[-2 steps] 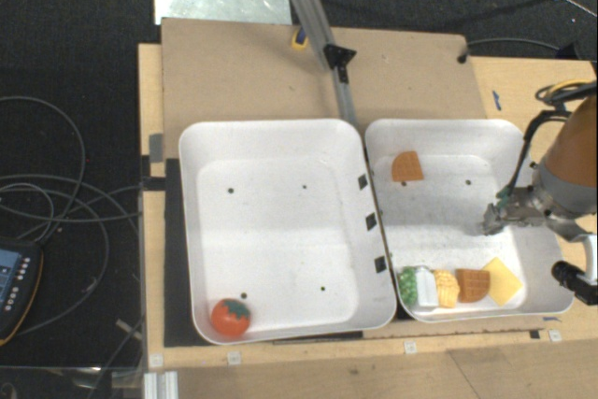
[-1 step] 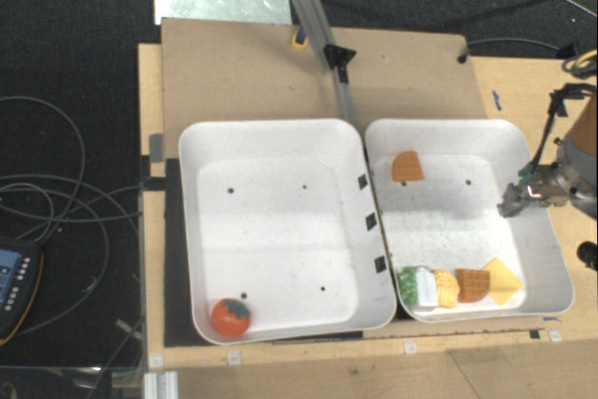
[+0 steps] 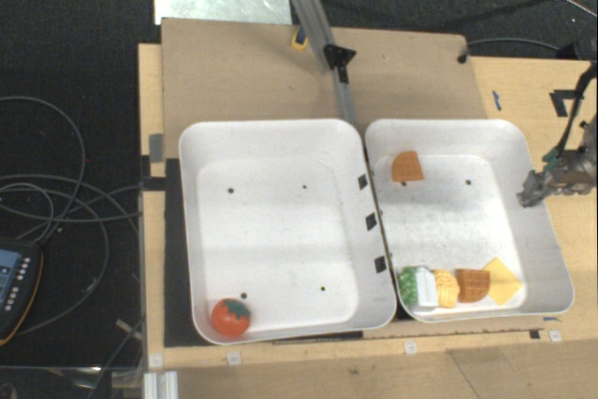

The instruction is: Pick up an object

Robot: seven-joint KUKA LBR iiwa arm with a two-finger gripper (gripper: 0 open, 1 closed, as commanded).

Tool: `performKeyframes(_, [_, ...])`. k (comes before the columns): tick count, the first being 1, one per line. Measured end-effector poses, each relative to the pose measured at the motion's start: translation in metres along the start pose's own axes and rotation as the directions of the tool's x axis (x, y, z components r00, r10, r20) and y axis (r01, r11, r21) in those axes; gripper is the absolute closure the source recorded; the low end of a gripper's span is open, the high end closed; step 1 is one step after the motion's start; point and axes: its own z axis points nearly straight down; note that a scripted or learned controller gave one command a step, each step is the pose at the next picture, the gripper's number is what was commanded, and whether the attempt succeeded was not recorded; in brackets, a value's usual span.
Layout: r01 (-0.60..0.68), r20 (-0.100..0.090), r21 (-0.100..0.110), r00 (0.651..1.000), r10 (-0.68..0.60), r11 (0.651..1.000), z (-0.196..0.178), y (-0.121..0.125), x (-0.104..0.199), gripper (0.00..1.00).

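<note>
Gripper (image 3: 534,192) sited at right bin (image 3: 523,145) rim; jaw state cannot be told. Rim collision is judged possible.

Pale wooden surface (image 3: 149,107), overlaid by a brown cardboard sheet (image 3: 243,70). Directly on top, two shallow white plastic bins touching side by side: left bin (image 3: 192,229), right bin (image 3: 542,257). Flanked at left by dark carpeted floor (image 3: 65,33) with loose black cables (image 3: 56,192).

I count two white bins (image 3: 280,137), one tomato (image 3: 230,317), one waffle piece (image 3: 406,166), four clustered food toys (image 3: 458,285)
</note>
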Motion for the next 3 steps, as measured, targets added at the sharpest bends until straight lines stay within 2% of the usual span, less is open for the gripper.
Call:
performKeyframes(1, [0.001,0.0,0.0,1.0,-0.001,1.0,-0.054,0.002,-0.001,1.0])
performKeyframes(3, [0.005,-0.003,0.004,1.0,-0.005,1.0,-0.056,0.036,0.09,1.0])
